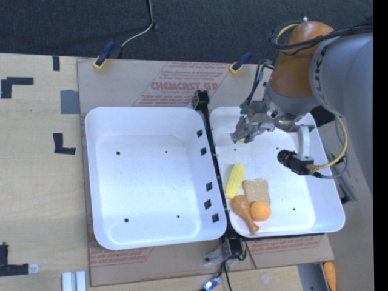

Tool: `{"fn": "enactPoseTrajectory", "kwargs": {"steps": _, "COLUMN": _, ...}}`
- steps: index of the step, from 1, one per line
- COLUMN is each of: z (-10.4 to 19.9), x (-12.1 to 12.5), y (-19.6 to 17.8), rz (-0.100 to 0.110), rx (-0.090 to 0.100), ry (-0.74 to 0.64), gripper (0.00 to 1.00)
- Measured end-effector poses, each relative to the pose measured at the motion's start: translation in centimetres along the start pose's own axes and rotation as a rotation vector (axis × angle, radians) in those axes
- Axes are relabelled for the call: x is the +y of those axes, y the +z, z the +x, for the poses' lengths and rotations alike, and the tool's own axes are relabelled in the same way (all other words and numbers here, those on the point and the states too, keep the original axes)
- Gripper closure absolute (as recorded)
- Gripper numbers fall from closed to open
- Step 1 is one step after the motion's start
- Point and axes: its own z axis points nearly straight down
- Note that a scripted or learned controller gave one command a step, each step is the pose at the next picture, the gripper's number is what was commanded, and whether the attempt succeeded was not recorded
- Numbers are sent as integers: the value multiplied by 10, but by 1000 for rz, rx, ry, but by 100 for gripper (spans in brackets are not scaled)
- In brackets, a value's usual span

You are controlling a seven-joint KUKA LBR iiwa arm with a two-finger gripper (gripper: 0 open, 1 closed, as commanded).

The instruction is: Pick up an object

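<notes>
yellow corn cob (235, 180) beside tan cracker (256, 190); gripper (242, 134) above, grip state unclear

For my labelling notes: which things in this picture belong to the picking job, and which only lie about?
Job:
- yellow corn cob
- tan square cracker
- orange ball
- tan drumstick
- tool
- right white bin

Lying about:
- left white bin
- black cable

2 clamps, one (103, 54) at the cardboard sheet's (176, 85) far left corner, the other (240, 61) far right. Black tape marks (16, 85) seen on wooden bench (36, 180). Cable (145, 17) trailed across dark floor.
</notes>
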Motion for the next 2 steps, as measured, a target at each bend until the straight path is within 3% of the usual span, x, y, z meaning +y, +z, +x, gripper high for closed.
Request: {"fn": "enactPoseTrajectory", "kwargs": {"steps": 2, "z": 137, "x": -48, "y": 5, "rz": 5, "rx": 0, "ry": -5, "gripper": 100}}
